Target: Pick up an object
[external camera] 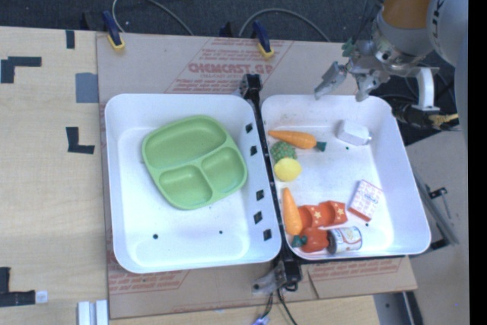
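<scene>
One red "CHEMCAST" print on cardboard sheet [228, 66]; gripper [347, 84] fingers apart, nothing between.

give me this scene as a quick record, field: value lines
left bin: white bin holding a green three-compartment plate
right bin: white bin with two orange toy carrots, yellow lemon, small white block, red-and-white packet, small can
gripper: two-finger gripper open, above right bin's far edge, holding nothing
</scene>
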You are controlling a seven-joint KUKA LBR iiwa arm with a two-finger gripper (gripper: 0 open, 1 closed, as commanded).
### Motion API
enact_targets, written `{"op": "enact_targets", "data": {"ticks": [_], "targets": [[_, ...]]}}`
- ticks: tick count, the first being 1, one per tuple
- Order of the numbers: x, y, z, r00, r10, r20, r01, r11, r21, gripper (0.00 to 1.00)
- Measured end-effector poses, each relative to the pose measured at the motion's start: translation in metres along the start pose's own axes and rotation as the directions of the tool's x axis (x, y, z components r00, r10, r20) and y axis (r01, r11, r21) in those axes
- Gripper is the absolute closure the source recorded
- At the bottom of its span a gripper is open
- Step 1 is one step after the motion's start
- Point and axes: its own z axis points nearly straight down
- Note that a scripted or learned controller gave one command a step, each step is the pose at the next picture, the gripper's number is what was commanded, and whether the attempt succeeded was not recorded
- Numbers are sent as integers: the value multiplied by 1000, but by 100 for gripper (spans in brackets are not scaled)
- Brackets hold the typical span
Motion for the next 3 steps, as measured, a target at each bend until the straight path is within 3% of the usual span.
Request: {"op": "enact_targets", "data": {"ticks": [1, 2, 3], "targets": [[36, -61, 61, 1000, 0, -1, 0, 1000, 2, 0], [33, -50, 149, 1000, 0, 0, 0, 1000, -7, 0], [22, 5, 154, 1000, -1, -9, 1, 1000, 10, 0]]}}
